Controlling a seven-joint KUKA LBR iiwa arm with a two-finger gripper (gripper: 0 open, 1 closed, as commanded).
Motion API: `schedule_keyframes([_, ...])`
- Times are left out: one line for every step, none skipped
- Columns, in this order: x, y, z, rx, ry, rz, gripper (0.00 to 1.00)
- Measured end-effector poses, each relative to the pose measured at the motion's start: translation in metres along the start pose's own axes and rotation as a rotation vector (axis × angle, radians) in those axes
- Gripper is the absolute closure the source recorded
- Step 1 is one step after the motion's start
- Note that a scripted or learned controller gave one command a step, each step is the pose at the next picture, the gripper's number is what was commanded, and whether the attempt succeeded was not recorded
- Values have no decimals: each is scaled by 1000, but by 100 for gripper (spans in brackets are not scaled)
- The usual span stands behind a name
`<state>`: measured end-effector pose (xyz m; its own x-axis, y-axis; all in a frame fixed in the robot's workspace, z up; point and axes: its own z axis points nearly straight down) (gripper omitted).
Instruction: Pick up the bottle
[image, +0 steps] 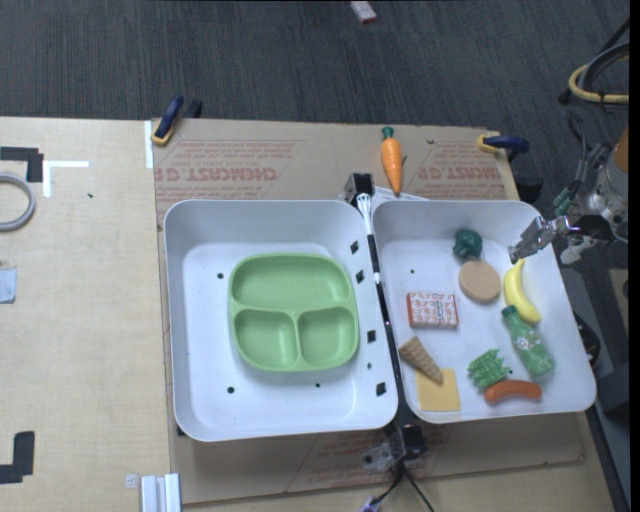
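The bottle (527, 342) is small and green with a pale label. It lies in the right bin (400, 262), close to that bin's right wall, with its cap towards a banana (520, 292) and its base near a red sausage (513, 391). My gripper (536, 240) hangs over the bin's upper right corner, just above the banana's top end. It is well apart from the bottle, with nothing seen in it.
The right bin also holds a dark green vegetable (467, 242), a round biscuit (480, 281), a small box (432, 310), a cone (420, 358), a cheese slice (438, 390) and green leaves (487, 367). A green divided plate (295, 312) sits in the left bin (190, 330). A carrot (390, 160) lies behind the bins.
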<state>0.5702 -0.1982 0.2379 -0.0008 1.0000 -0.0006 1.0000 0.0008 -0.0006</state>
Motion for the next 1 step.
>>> schedule_keyframes([0,0,-10,-2,-2,-2,100])
